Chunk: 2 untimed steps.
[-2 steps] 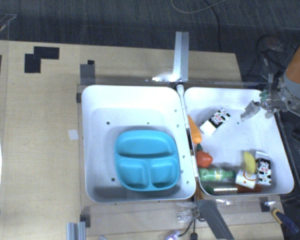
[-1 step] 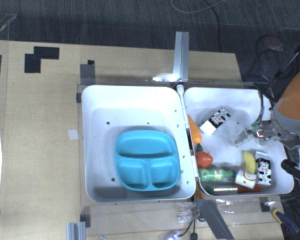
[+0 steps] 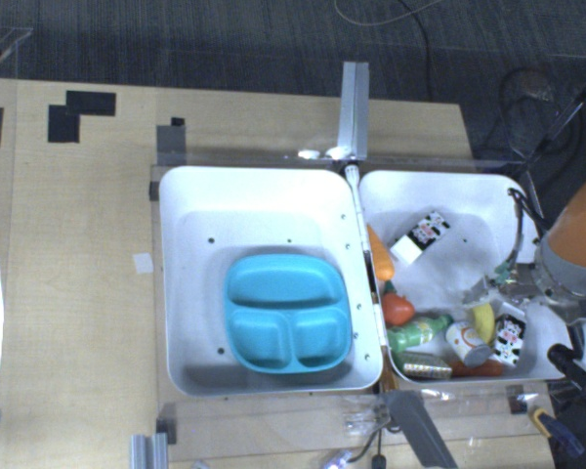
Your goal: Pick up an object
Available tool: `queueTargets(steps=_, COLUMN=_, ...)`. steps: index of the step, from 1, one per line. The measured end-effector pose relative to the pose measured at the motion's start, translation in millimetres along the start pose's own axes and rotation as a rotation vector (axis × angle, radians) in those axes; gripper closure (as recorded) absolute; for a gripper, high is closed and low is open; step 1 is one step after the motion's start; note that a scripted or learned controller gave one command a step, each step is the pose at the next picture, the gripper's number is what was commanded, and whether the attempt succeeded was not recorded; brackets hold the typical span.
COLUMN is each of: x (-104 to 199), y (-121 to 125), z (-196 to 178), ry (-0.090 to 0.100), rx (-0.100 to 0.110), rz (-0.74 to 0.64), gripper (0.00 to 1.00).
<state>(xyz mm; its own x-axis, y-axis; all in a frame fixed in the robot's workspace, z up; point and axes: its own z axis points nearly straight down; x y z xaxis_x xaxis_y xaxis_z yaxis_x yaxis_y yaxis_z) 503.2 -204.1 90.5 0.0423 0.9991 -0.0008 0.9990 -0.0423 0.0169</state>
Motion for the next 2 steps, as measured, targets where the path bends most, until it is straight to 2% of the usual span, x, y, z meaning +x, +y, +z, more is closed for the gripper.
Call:
queueTargets(steps=1, x=1, y=4, z=-12, ry=-0.001, rx=-0.009, rz=-0.003, gripper=1.00)
queueTargets(steps=2, x=54, y=62, z=-117, ry=-0.002, rx=0.011, rz=0.283, gripper=1.00)
